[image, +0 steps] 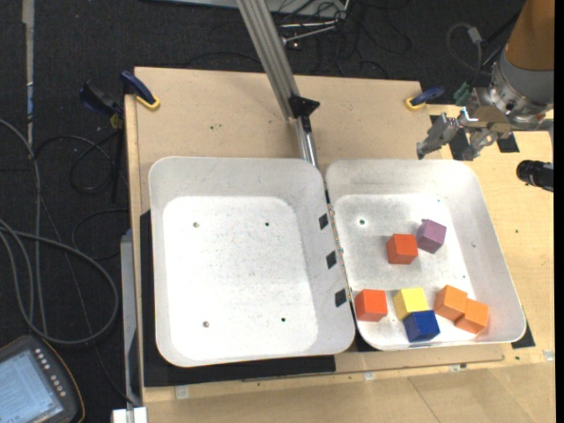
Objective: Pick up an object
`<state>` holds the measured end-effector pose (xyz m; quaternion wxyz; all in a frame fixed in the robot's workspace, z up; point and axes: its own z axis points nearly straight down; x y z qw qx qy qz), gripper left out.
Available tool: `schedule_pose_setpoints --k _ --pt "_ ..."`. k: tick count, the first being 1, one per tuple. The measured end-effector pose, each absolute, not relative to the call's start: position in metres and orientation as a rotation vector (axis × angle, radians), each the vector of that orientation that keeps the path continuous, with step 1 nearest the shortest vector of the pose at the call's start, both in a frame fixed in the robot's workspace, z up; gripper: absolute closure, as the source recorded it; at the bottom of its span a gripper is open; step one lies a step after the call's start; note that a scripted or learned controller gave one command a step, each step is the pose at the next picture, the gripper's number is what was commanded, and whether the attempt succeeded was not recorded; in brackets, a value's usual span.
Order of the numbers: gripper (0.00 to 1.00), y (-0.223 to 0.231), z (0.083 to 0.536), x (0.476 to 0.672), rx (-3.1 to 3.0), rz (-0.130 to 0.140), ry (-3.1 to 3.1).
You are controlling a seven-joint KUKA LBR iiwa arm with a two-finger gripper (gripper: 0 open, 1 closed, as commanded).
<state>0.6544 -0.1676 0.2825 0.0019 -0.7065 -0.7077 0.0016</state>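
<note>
Toward the upper right of the frame, the gripper [449, 141] hangs over the bare bench [229, 113], just beyond the far rim of the right bin [493, 236]. Its two dark fingers [434, 143] stand apart with nothing between them, and they point down and to the left. Above it the arm [533, 33] rises toward the top right corner, its orange band at the frame's edge.

Every block lies in the right bin, well apart from the claw. Near the bin's middle a red-orange cube [402, 248] sits just beside a purple cube [431, 234], which is turned so one corner points toward the lower left. Along the near wall, lower in the frame, an orange cube [371, 304] rests by the bin's left wall. To its right a yellow cube [410, 301] touches a blue cube [421, 325] below it. Further right, two orange blocks [463, 308] lie side by side, touching, their row running from upper left to lower right, toward the bin's lower right corner.

None of the blocks has a clear long axis; each looks about as wide as it is tall.

At the left stands the left bin [167, 236], its inner wall touching the right bin's.
</note>
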Motion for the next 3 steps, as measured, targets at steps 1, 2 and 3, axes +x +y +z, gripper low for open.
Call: schedule_pose_setpoints --k 1,2,3 --pt "0.00 -0.167 0.285 0.655 -2.218 0.003 -2.224" --pt "0.00 -0.159 0.225 0.656 -2.215 0.006 -2.221" --pt "0.00 -0.169 0.171 0.658 -2.221 0.006 -2.218"
